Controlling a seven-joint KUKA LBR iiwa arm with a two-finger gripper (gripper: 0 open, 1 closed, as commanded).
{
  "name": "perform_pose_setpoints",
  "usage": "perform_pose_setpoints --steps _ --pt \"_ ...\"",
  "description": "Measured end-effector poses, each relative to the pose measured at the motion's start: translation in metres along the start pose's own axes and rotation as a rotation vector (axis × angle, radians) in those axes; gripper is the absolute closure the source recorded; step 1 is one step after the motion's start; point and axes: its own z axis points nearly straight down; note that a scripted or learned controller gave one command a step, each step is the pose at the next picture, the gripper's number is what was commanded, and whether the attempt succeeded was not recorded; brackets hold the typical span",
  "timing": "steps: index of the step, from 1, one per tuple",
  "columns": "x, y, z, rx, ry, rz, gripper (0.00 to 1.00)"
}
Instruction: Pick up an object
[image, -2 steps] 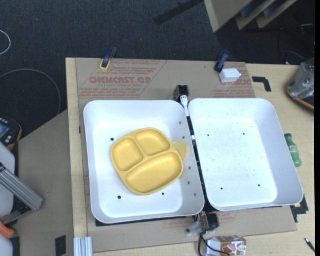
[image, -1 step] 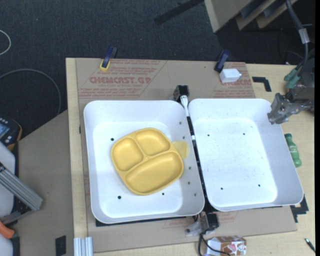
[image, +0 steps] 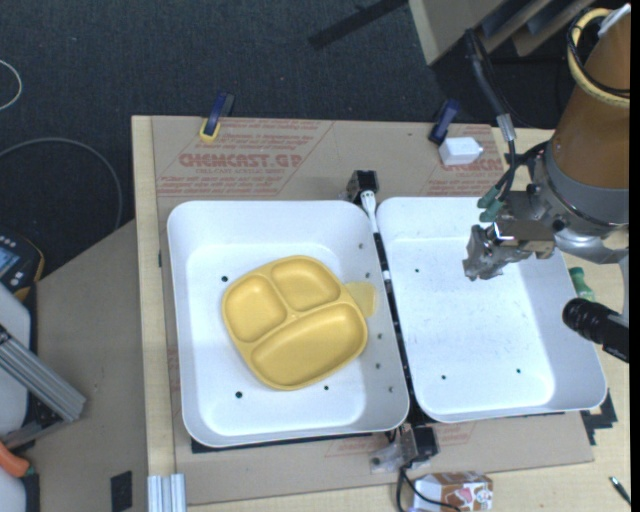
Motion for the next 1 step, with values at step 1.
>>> perform_pose_setpoints --steps 1 --pt "0.0843 0.0022 -0.0337 -0.013 0.001 -0.005 1.00"
